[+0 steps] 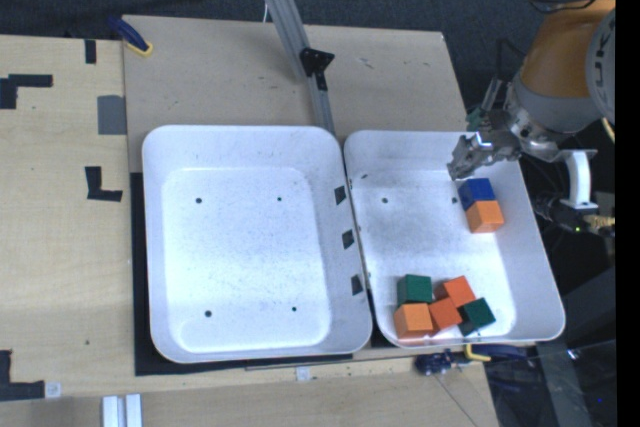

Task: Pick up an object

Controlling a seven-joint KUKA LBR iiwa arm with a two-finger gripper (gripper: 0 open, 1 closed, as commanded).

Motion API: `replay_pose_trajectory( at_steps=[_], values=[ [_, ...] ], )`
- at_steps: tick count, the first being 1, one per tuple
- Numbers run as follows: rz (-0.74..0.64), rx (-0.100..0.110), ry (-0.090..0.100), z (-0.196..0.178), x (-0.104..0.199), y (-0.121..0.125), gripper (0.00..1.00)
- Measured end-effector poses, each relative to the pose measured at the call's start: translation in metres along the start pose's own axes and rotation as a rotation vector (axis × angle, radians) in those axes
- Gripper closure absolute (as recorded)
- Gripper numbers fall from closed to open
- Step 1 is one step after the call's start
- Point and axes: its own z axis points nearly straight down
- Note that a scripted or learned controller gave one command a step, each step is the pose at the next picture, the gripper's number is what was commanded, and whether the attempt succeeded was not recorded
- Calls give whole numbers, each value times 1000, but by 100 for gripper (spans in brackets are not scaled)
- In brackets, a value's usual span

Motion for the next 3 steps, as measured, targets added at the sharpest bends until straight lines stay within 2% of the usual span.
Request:
replay_pose_trajectory(
  at_steps=[1, 2, 3],
  values=[
    [-4, 1, 1, -1, 45, 4, 100],
    [-6, 0, 2, -8, 100, 22, 100],
    [-5, 1, 1, -1, 162, 26, 100]
  ],
)
